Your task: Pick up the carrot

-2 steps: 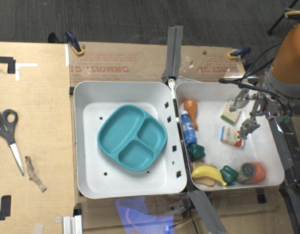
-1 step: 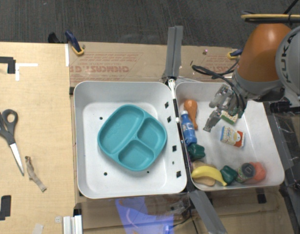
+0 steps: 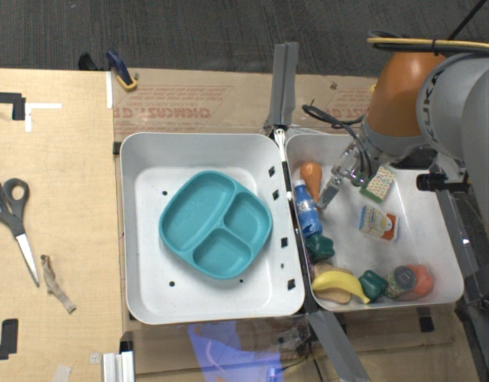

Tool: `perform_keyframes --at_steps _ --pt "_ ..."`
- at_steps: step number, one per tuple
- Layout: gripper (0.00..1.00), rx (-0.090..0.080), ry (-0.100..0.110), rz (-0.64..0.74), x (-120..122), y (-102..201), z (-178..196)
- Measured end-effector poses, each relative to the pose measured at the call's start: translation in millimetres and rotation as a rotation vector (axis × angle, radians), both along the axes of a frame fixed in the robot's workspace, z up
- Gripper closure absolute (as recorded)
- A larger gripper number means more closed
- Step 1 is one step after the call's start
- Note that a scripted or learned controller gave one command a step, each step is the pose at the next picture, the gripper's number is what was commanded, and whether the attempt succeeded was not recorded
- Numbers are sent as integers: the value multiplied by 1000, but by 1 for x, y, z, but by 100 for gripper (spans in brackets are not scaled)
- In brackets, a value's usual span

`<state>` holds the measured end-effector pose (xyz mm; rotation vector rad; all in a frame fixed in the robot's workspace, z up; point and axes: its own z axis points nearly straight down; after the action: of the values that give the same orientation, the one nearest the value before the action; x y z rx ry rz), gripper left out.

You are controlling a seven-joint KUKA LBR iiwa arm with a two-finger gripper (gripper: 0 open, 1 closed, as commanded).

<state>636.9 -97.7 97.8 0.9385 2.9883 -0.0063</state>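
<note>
The carrot [image 3: 311,174] lies in the right bin [image 3: 443,249], at its upper left, close to the wall shared with the left bin [image 3: 141,237]. Its orange body points roughly up and down the view, and its lower end meets the top of a blue bottle [image 3: 307,210] lying along the same wall.

The gripper [image 3: 337,183] hangs just right of the carrot, near it but apart, not touching. It slants down and left from the arm [image 3: 423,94], and 1 dark finger [image 3: 329,192] reaches toward the bin floor beside the bottle. Whether the claw is spread or pressed together cannot be told here; nothing shows between its tips.

Lower in the right bin sit a green piece [image 3: 320,247] under the bottle, a banana [image 3: 339,284], another green item [image 3: 373,283], and a grey-and-red object [image 3: 411,280] at the lower right. A small carton [image 3: 378,223] lies mid-bin, and a speckled card [image 3: 381,185] sits close under the wrist.

The left bin holds a teal plate [image 3: 216,224] with 3 compartments. Scissors [image 3: 13,213] lie on the bench [image 3: 53,150] at far left.
</note>
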Motion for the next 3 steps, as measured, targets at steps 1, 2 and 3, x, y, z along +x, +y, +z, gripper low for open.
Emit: perform_keyframes --at_steps 1,2,3 --pt "100 2 -2 3 1 2 11" --pt "0 2 -2 3 1 2 11" --pt "0 6 2 -155 12 -4 -4"
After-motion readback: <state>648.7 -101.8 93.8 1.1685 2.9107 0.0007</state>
